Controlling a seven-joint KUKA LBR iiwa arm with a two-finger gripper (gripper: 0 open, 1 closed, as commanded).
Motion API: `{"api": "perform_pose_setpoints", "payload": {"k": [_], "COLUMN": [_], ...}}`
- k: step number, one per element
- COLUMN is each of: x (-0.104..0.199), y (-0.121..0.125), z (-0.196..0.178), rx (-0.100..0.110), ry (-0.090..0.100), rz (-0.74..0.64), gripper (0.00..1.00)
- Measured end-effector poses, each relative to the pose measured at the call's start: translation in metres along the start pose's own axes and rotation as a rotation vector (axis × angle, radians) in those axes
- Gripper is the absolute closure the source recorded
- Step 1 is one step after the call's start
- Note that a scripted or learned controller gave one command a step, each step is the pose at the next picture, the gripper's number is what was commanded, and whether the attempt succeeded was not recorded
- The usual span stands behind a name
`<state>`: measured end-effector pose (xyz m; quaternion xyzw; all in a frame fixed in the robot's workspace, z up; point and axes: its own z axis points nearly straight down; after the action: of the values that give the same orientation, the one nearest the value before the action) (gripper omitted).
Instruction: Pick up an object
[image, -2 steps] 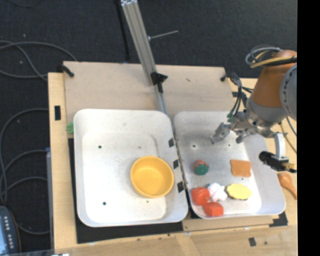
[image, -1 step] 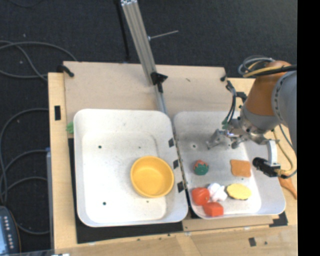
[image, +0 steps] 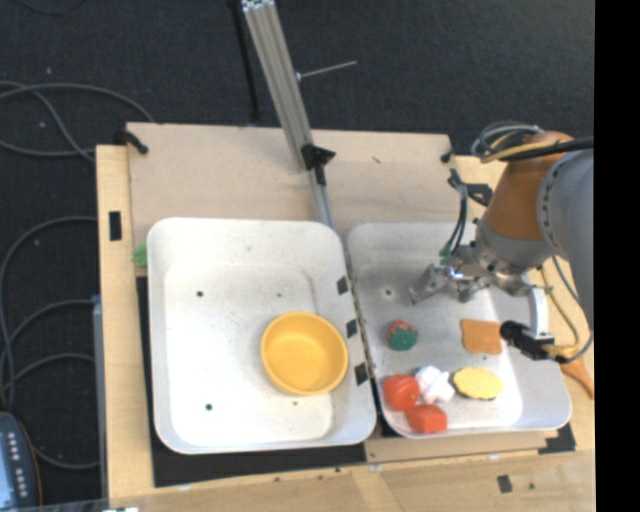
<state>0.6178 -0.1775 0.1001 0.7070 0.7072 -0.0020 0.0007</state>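
Nearest the camera, 2 red pieces (image: 412, 402), a white lump (image: 433, 380) and a yellow oval (image: 477, 383) crowd the right bin's (image: 375, 260) front. The green-and-red toy (image: 402, 336) lies just below-left of my gripper (image: 420, 290); I cannot tell its state.

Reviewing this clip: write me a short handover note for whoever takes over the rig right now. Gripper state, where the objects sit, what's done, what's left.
Gripper: low over the upper part of the right bin, nothing seen between its fingers; open or shut cannot be told.
Right bin: green and red toy mid-bin, orange flat piece to its right, and along the lower edge two red pieces, a white piece and a yellow oval piece.
Left bin: yellow bowl near its lower right.
Done: no object picked up.
Left: choose an object, grasp it and lift it.
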Motion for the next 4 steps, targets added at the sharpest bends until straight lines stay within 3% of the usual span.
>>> {"api": "perform_pose_setpoints", "payload": {"k": [1,4], "x": [-0.001,0.006], "y": [0.001,0.019], "z": [-0.013,-0.168], "rx": [-0.005,-0.009], "ry": [0.0,0.002], "rz": [0.0,-0.005], "gripper": [1.0,1.0]}}
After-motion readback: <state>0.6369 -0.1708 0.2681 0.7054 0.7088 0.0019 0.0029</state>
